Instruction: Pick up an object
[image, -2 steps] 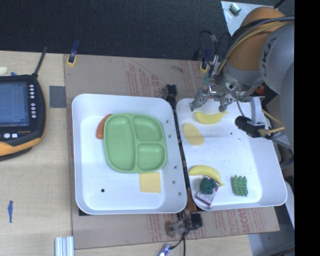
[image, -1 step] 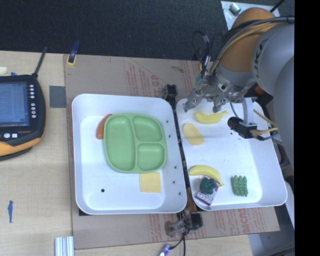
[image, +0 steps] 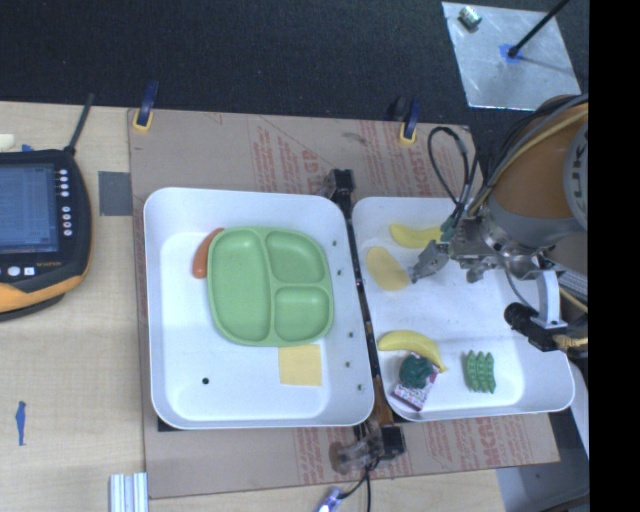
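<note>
My gripper (image: 424, 268) hangs over the upper left part of the right bin (image: 505, 345), its dark fingers pointing down-left. Just left of the fingertips lies a pale yellow chip-like piece (image: 385, 268), and a second yellow piece (image: 412, 236) lies right above the fingers. Nothing shows between the fingers. Lower in the same bin are a banana (image: 411, 346), a small packet with a green and red toy (image: 415, 378) and a green ridged toy (image: 480, 371).
The left bin (image: 180, 390) holds a green divided plate (image: 270, 286), an orange-red sausage-like piece (image: 203, 253) tucked at the plate's left edge, and a yellow square slice (image: 301, 365). A teach pendant (image: 38, 228) lies on the bench at the far left. Cables loop above the wrist.
</note>
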